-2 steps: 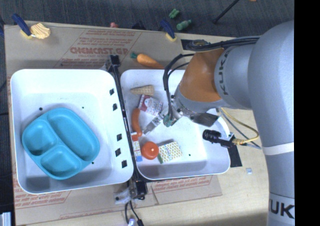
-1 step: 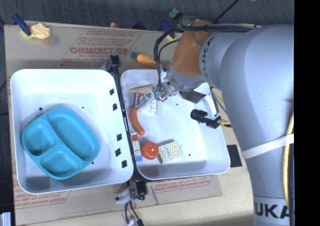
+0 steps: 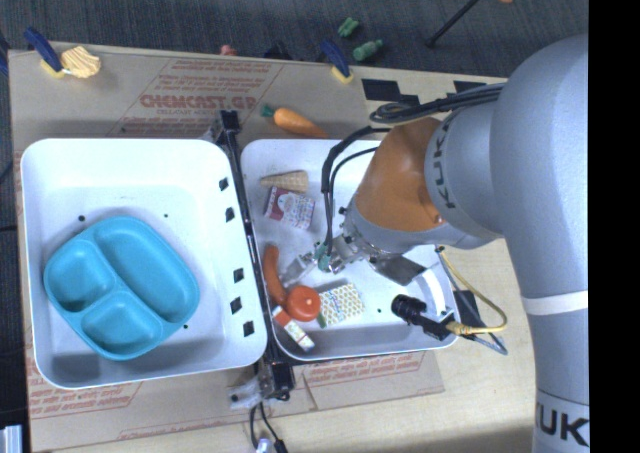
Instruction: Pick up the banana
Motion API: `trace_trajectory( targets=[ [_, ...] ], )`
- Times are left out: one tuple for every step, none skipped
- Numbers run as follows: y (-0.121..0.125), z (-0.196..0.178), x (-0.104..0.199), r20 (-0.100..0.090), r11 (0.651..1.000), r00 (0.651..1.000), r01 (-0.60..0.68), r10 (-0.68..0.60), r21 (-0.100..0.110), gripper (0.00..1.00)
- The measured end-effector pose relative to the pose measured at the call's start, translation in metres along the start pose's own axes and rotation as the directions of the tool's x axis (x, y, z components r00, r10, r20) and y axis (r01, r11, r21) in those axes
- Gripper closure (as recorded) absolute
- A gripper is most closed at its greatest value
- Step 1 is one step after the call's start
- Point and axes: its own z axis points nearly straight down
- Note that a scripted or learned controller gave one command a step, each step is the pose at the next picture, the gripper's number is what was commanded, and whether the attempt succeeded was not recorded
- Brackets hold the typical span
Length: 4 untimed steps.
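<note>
My gripper (image 3: 322,259) hangs low over the middle of the right bin (image 3: 352,341), at the end of the grey arm with its orange band (image 3: 400,186). The arm's wrist covers the bin's right half and hides whatever lies under it. Just left of the gripper lie an orange-red sausage (image 3: 271,272) and a red tomato (image 3: 303,301). A patterned card (image 3: 341,303) lies right below the gripper.
A tan wedge (image 3: 287,181) and a red-white packet (image 3: 290,208) lie at the back of the right bin. The left bin (image 3: 60,166) holds a blue divided tray (image 3: 120,284). A carrot (image 3: 296,121) lies on the bench behind the bins. Black cables (image 3: 440,321) trail at the right bin's front corner.
</note>
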Motion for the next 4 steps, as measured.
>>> trace_trajectory(
  targets=[
    [0.074, -0.101, 0.053, 0.002, 0.989, 0.989, -0.145, 0.145, -0.003, 0.00],
    [0.009, -0.100, 0.154, 0.001, 0.987, 0.987, 0.163, -0.163, 0.001, 0.00],
    [0.038, -0.016, 0.207, 0.014, 0.981, 0.981, 0.194, -0.194, -0.019, 0.00],
    [0.055, -0.013, 0.237, 0.022, 0.997, 0.997, 0.071, -0.071, -0.016, 0.00]
  ],
)
